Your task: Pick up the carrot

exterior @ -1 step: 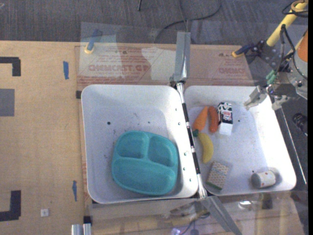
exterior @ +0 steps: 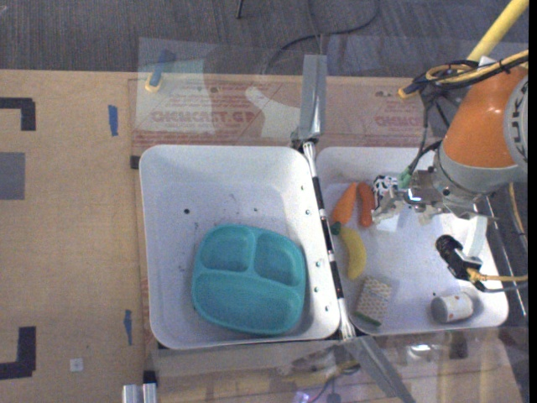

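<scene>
Arm [exterior: 482, 133] bent over rt bin [exterior: 419, 309], gripper [exterior: 388, 198] beside carrot [exterior: 345, 203]

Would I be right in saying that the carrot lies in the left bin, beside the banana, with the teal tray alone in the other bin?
Not quite: the camera view shows the carrot in the right bin, just above the banana. The teal tray is alone in the left bin.

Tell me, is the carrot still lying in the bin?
Yes. The carrot lies flat in the right bin, beside the gripper, not lifted.
</scene>
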{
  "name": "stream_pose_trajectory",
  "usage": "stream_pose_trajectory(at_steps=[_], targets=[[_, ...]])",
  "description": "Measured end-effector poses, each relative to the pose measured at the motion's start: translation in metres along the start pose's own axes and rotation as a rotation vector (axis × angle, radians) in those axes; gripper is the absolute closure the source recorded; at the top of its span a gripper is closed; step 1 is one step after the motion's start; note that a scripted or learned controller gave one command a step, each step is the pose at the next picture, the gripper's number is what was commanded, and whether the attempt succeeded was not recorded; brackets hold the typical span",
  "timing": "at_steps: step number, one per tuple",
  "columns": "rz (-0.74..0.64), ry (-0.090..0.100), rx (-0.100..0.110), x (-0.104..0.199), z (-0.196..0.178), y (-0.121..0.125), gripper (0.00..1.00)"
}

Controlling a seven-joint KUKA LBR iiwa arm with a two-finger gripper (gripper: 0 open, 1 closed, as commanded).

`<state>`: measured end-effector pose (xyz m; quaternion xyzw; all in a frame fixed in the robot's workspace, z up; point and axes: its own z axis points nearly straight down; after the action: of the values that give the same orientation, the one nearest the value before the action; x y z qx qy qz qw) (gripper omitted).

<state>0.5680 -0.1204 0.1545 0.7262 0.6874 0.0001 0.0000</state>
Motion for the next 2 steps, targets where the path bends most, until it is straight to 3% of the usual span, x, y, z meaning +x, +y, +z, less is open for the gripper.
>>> stream_pose_trajectory(at_steps=[1, 2], targets=[[-0.384, -0.008, -0.011, 0.022, 0.066, -0.008, 0.0], [-0.381, -0.009, -0.017, 0.021, 0.054, -0.007, 1.0]])
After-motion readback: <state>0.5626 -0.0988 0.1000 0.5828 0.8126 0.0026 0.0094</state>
